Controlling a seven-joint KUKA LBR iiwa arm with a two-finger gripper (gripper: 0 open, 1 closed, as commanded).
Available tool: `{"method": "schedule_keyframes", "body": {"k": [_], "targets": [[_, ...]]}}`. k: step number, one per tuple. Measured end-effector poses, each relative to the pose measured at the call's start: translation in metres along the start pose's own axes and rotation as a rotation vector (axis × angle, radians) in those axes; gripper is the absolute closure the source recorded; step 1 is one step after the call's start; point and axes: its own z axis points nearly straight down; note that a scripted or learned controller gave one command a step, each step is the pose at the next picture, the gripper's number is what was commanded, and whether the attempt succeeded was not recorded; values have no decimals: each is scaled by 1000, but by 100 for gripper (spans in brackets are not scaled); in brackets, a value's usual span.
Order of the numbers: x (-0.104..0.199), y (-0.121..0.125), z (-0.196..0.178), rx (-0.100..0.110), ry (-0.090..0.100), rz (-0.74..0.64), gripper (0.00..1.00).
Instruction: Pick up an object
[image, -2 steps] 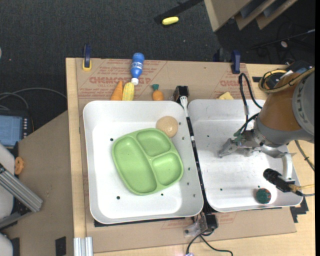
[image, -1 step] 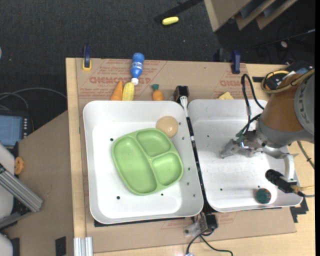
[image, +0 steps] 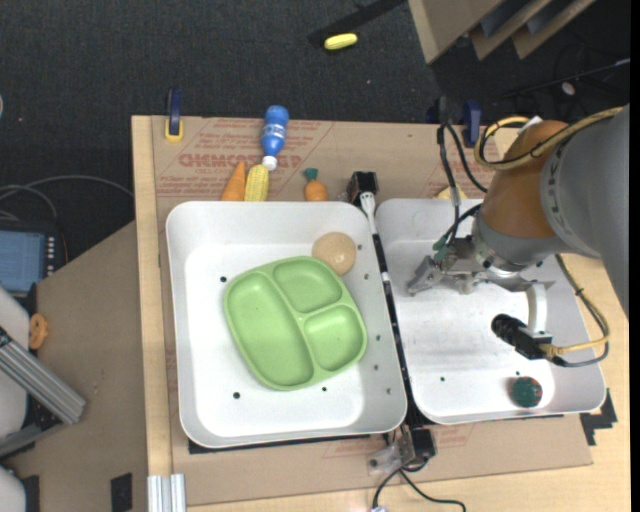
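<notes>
Near-right corner of the shallow white plastic right bin (image: 450, 370): a small dark-green round object (image: 525, 391), lying free, close to the bin wall. It is the only loose thing in that bin, so I judge it the likeliest pick.

The grey metal two-finger gripper (image: 440, 272) sits low over the far-left part of the same bin, well apart from the green object. Nothing is seen in its grasp. Spread or pressed together, I cannot tell; the wrist and its shadow muddle the tip. Judgement: the pick is not yet made, and the tool would need to travel right and nearer to reach the object. The wall beside the object may crowd the approach.

The left white bin (image: 200, 380) holds a light-green three-compartment plastic plate (image: 295, 320), flat and central. A tan round ball-like object (image: 334, 252) lies just beyond the plate's far-right edge, perhaps touching it.

Outside the bins, on the far strip of brown cardboard sheet (image: 200, 140): a blue-and-white toy bottle (image: 273, 130), a yellow toy corn cob (image: 257, 182) and an orange toy carrot (image: 233, 183), out of play.
</notes>
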Motion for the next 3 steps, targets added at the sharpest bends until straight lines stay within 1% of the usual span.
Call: {"method": "schedule_keyframes", "body": {"k": [3], "targets": [[-2,-2,0,2,0,4,0]]}}
